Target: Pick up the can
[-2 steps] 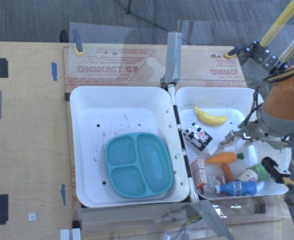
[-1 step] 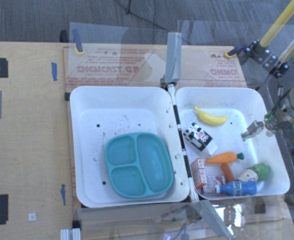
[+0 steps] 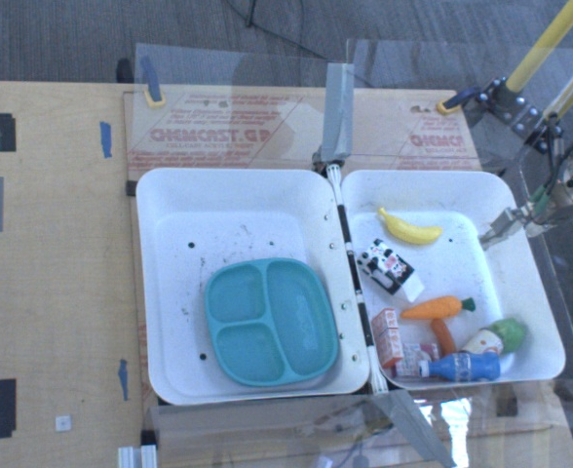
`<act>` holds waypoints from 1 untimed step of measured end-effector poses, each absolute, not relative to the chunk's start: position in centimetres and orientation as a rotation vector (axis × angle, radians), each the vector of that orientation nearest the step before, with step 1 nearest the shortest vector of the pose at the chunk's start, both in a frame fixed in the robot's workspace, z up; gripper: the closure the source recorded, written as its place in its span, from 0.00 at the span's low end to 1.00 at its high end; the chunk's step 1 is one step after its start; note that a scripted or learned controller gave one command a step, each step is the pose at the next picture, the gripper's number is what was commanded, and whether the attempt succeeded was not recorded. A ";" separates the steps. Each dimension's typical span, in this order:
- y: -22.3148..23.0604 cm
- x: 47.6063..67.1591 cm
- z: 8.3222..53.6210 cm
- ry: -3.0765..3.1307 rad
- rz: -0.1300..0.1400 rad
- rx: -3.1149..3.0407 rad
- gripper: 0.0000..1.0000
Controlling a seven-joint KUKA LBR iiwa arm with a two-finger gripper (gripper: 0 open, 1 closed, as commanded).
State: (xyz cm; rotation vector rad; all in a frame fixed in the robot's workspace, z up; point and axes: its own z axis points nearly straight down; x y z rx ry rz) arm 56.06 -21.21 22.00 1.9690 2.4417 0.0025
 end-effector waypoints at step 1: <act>-22.2 52.0 9.7 2.555 0.005 1.821 0.00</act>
